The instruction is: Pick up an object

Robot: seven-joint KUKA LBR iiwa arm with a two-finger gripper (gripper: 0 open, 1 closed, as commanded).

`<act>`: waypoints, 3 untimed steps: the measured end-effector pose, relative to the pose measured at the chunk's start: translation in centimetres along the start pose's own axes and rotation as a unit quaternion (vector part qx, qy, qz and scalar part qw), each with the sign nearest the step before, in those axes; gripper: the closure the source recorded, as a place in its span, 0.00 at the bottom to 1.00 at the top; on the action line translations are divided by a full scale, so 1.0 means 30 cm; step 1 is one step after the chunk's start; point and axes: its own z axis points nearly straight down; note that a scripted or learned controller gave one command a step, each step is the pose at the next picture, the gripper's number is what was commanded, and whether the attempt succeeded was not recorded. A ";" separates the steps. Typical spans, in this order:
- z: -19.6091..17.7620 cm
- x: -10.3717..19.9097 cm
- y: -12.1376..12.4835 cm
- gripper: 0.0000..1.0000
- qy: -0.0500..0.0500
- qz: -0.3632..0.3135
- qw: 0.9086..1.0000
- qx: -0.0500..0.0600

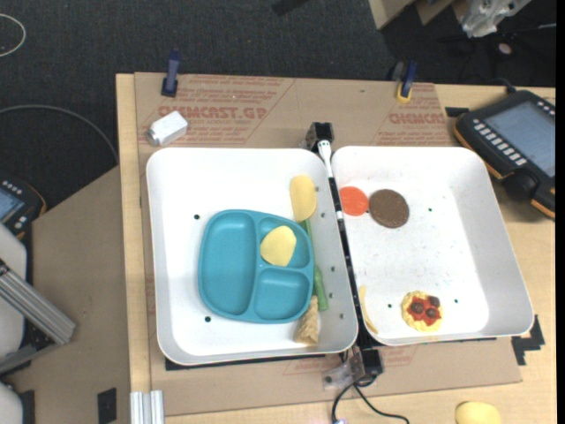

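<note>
Camera view, what you've got:
Left bin [172, 237]: holds a blue divided tray [256, 265], sitting toward the bin's right and front.
Tray contents: one pale yellow piece [279, 246] in the tray's upper right compartment; you can leave the other compartments out.
Left bin, right wall: a yellow oblong piece [303, 198] just beyond the tray's far right corner; a thin green stick [318, 283] running along the wall beside the tray; a tan crumbly piece [308, 325] at the near right corner.
Right bin [477, 237]: orange disc [354, 201] and brown disc [388, 208] touching, near the far left corner; a small pizza-like piece [422, 311] near the front edge; a pale sliver [365, 311] against the left wall.
Bench: white block [168, 128] beyond the left bin's far left corner.
Gripper: you can't judge its state from this view.
</note>
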 end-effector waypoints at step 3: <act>1.075 -0.070 -0.157 1.00 0.000 0.008 1.000 0.013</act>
